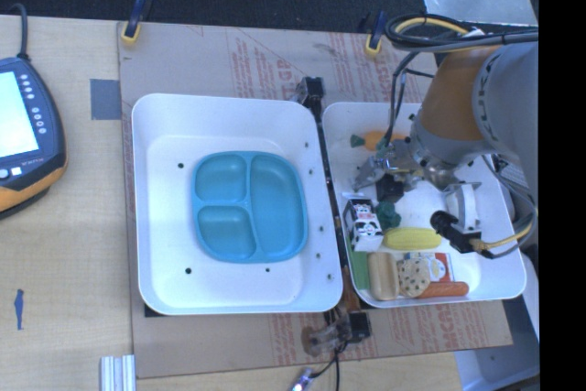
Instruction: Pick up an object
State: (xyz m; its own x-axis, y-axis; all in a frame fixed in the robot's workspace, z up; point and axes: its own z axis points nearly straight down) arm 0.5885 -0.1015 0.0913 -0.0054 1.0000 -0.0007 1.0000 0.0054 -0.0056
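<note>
With the hand [389, 181] low in the right bin [499, 288], its grip impossible to judge, crowded toys like the corn cob [412, 239] could foil a clean pick.

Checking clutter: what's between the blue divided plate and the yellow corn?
In the camera view, the two bins' adjoining rims and a black-and-white cow-print box lie between the blue divided plate and the yellow corn.
</note>
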